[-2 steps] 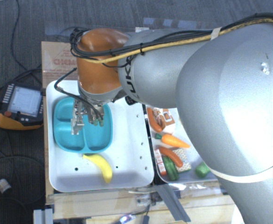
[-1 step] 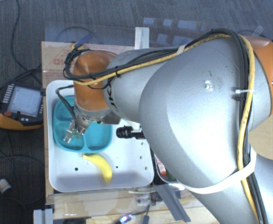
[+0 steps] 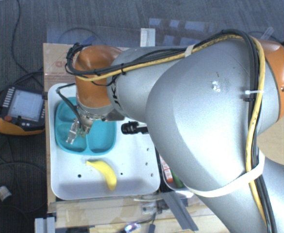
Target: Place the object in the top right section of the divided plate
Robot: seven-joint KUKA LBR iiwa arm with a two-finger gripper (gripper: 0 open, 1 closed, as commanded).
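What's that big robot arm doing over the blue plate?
The grey robot arm reaches into the left white bin, and its gripper hangs over the blue divided plate. A yellow banana lies on the bin floor just below the plate, not on it. Nothing shows between the gripper's fingers, so no object is in the plate yet.

From my station I saw the divided plate (image 3: 104, 139), a teal-blue dish with rounded corners and raised ridges splitting it into sections, lying flat in the upper part of the left white bin (image 3: 132, 176), its upper right portion hidden under the arm. The banana (image 3: 105, 172), yellow and gently curved, lay on its side on the bin floor just below the plate's lower edge, outside the plate and apart from it.
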